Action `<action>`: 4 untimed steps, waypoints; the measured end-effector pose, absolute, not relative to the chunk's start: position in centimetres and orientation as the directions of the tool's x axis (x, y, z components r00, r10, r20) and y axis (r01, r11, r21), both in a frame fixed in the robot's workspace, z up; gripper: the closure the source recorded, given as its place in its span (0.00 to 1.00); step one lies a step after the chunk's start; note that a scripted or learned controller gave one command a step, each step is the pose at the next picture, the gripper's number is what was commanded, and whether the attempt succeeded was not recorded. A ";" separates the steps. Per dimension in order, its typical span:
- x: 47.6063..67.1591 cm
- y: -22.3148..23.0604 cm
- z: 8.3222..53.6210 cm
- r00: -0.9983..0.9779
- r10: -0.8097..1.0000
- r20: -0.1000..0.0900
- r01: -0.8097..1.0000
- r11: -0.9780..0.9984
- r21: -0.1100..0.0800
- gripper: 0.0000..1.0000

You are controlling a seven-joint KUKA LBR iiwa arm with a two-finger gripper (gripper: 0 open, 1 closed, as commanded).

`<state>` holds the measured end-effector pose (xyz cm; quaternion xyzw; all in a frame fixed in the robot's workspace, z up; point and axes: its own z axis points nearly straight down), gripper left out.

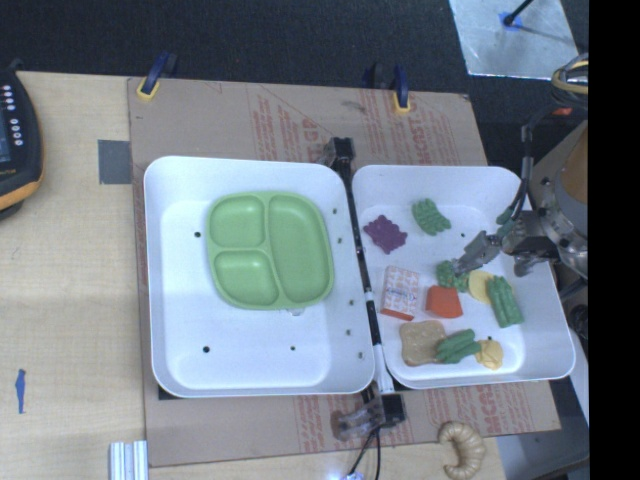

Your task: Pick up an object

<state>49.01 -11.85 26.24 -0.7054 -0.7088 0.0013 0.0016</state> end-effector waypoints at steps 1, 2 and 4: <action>52.6 -11.4 18.5 -0.009 1.000 0.001 1.000 0.009 -0.010 0.00; 50.6 -12.0 9.0 -0.002 1.000 0.003 1.000 0.002 0.000 0.00; 57.1 -5.2 19.8 -0.013 1.000 0.002 1.000 0.013 0.010 1.00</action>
